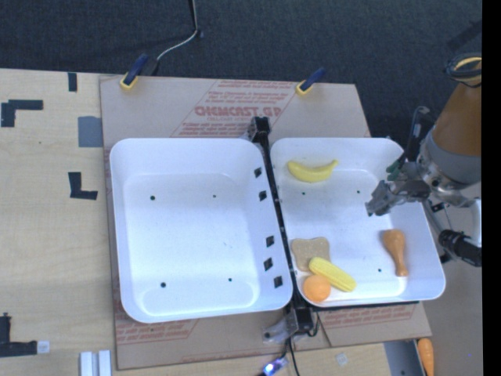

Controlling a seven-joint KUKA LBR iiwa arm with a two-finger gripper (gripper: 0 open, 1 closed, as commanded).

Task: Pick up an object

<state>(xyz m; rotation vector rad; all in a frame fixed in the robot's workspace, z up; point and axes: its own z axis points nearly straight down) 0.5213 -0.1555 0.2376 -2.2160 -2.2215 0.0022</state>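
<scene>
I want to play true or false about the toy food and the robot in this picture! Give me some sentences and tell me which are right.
1. The banana lies in the right bin. True.
2. The orange sits in the left bin. False: it sits in the right bin, at its near edge beside the corn cob.
3. The gripper is over the right bin. True.
4. The gripper holds the drumstick. False: the drumstick lies on the bin floor, apart from the gripper.
5. The slice of bread touches the banana. False: they lie apart, the bread nearer the corn cob.
</scene>
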